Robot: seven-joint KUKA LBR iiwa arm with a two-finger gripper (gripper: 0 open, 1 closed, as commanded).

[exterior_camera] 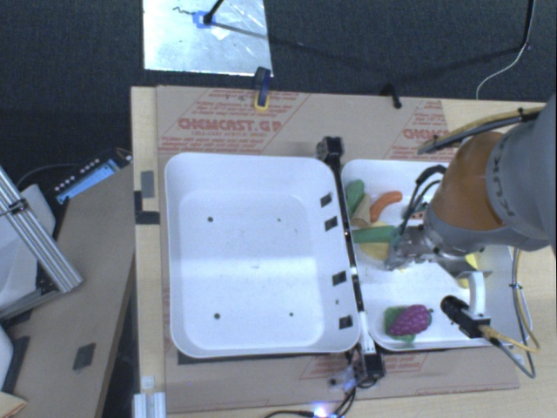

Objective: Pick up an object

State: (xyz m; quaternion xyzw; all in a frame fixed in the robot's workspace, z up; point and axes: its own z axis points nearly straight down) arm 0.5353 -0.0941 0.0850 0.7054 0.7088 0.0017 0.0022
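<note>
Camera view, right side: end effector (402,256) low in right bin (374,291), beside yellow thing (372,251); clenched or released, can't tell. Purple grapes (409,320) lower down.

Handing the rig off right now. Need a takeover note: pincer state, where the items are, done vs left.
Pincer: low in the bin on the view's right, at the yellow piece and just below the long green piece. I cannot tell whether it grips anything.
Items: all in that bin. The orange piece and a second green piece lie toward the far end. The purple grape bunch is at the near edge, apart from the pincer.
Done: arm is down among the items; no lift is evident.
Left: secure one object and raise it clear.
</note>
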